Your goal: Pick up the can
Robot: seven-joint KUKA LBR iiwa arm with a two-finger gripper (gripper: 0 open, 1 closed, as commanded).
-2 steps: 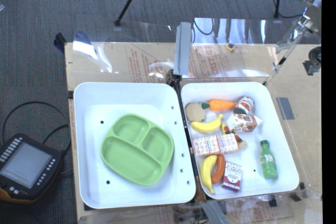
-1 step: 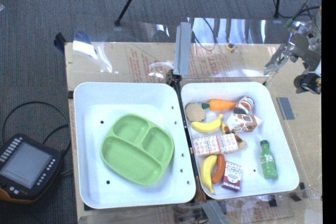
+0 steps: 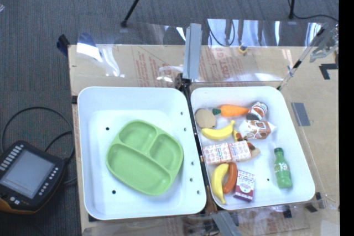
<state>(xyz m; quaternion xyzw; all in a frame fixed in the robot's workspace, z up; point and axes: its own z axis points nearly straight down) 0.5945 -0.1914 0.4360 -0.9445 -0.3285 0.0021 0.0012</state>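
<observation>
Red-white can (image 3: 258, 110) lies beside carrot (image 3: 233, 110) and packet (image 3: 256, 129) (both crowd it); gripper (image 3: 326, 45) well apart, grip unreadable.

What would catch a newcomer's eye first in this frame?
The bright green divided plate, alone in the left bin, stands out most. Next comes the right bin crowded with toy food: a carrot, bananas, a green bottle, and the can lying near its far edge.
</observation>
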